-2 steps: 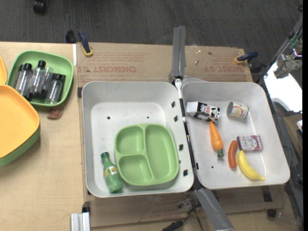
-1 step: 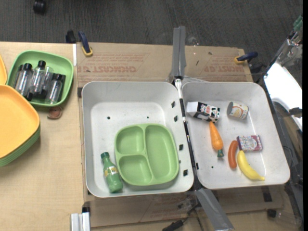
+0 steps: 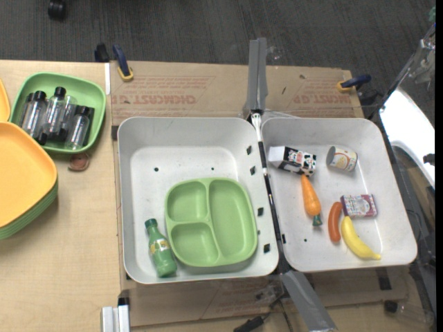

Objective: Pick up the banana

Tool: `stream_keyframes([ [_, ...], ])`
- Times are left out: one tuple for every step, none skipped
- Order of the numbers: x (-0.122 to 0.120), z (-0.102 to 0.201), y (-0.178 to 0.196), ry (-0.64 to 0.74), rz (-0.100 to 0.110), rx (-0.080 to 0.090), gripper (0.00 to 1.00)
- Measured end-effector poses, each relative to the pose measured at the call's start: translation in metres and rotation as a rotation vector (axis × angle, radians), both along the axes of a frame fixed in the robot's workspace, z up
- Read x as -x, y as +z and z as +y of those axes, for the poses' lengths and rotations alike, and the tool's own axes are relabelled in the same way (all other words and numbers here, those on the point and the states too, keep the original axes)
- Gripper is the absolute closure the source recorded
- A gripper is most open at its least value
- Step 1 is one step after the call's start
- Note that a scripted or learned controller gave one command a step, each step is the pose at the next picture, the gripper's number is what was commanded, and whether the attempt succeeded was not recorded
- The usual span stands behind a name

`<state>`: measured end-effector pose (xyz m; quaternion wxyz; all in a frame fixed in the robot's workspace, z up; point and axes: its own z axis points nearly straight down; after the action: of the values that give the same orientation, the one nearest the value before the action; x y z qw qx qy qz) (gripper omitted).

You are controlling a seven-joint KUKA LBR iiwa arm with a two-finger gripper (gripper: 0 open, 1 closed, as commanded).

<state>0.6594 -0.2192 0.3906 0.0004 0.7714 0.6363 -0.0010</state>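
The yellow banana (image 3: 358, 240) lies in the right white bin (image 3: 387, 164), near its front right corner, its tip pointing toward the front right. A red sausage-shaped toy (image 3: 335, 221) lies just to its left, almost touching it. A small pink packet (image 3: 359, 205) sits right behind the banana.
The right bin also holds an orange carrot (image 3: 311, 198), a small can (image 3: 342, 158) and a black-and-white carton (image 3: 293, 159). In the left bin (image 3: 138, 151) are a green divided plate (image 3: 211, 221) and a green bottle (image 3: 160, 248). A green tray of bottles (image 3: 59, 109) and orange plates (image 3: 21, 178) sit at far left.
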Motion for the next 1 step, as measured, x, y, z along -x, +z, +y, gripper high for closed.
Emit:
stream_keyframes([
  [0.0203,0.011,-0.0312,-0.18,0.004,-0.001,1.0],
])
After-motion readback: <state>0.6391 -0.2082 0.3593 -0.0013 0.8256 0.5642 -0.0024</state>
